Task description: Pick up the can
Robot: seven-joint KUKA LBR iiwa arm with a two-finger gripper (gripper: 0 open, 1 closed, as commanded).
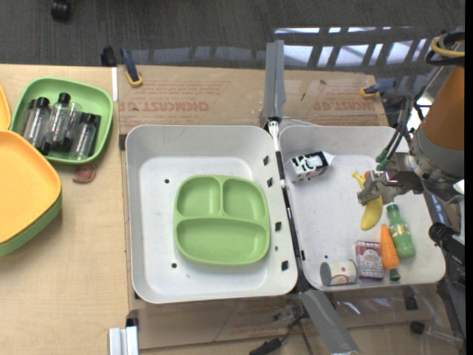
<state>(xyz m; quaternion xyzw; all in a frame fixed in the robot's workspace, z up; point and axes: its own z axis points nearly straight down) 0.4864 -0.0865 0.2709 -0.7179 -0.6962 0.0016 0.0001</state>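
Camera view: gripper, finger state unclear, hovers over banana; approach step, can lies well off, nearer the camera.

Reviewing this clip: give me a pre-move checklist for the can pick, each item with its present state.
1. Small white can lying on its side in the right white bin: ok.
2. Gripper above the can: not ok, it is over the yellow banana.
3. Can between the fingers: not ok.
4. Neighbours apart from the can: not ok, the pink-and-white packet is right beside it.
5. Finger opening: cannot tell.
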